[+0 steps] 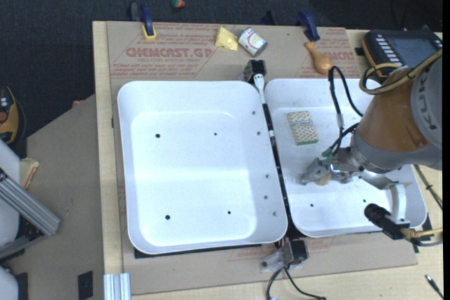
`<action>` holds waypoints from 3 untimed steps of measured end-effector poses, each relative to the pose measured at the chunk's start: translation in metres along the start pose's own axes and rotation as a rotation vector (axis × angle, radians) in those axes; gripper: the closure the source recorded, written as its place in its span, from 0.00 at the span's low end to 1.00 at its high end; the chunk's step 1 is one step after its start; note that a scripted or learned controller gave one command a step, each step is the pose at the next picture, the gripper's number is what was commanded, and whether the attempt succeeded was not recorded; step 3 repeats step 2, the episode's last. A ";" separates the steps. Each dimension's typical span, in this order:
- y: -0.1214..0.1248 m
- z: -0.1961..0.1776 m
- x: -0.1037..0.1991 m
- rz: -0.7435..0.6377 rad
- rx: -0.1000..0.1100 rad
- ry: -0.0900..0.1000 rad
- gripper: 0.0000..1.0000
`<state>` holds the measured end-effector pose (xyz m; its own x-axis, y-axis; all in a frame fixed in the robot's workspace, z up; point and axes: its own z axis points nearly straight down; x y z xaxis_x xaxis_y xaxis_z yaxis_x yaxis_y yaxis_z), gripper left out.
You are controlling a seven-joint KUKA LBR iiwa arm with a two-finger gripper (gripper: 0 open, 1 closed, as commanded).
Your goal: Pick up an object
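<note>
Currently, the nearest candidate object is a small patterned pad (301, 127) with a checkered green-and-tan face. It lies flat on the floor of the right bin (394, 218), in the bin's upper left part, close to the divider shared with the left bin (197, 165). It is apart from my gripper (318, 173), which sits lower in the same bin, down near the floor at about mid-height of the bin.

Gripper state: from this slanted overhead view I cannot tell how far apart my jaws stand. A small tan shape shows at my tip, but I cannot resolve whether it is a separate item or part of me, so no hold is confirmed.

My arm (401, 123) enters from the right, its orange band above the wrist crossing the right bin's edge. A black cable (336, 98) loops over the bin toward my wrist.

Outside the bins, on the cardboard-covered bench top (183, 49), a yellow piece (226, 39) and a small white box (252, 41) lie just beside each other behind the bins. An orange-handled tool (320, 58) rests behind the right bin. Blue clamps (147, 19) grip the rear edge.
</note>
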<state>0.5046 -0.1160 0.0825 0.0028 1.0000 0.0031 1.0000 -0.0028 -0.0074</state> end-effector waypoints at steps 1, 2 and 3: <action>0.003 -0.013 0.000 -0.002 -0.009 -0.003 1.00; 0.109 -0.110 0.073 -0.015 -0.026 -0.002 1.00; 0.109 -0.110 0.073 -0.015 -0.026 -0.002 1.00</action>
